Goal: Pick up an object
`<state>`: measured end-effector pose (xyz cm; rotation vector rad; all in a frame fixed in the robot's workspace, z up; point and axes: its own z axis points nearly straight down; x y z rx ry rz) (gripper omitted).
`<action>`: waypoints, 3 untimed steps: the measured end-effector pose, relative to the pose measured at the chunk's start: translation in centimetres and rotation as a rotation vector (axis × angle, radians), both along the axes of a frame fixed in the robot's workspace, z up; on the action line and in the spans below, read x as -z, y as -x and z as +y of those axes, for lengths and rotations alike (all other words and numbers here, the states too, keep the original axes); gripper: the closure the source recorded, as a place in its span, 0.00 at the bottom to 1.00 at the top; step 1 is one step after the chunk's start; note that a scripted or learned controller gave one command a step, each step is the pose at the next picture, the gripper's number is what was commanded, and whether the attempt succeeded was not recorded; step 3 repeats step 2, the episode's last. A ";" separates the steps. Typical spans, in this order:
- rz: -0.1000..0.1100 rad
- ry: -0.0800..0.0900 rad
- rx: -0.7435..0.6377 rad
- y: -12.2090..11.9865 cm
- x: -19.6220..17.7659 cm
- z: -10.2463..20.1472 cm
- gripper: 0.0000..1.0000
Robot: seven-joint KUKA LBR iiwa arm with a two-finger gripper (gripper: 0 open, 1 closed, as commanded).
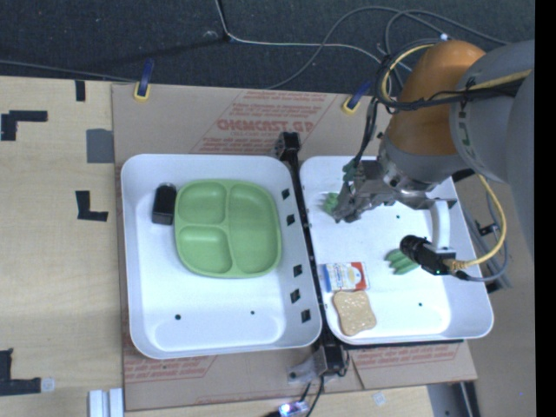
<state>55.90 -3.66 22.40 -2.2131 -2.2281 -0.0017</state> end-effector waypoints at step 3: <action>0.002 0.001 0.000 -0.4 -0.5 10.4 1.00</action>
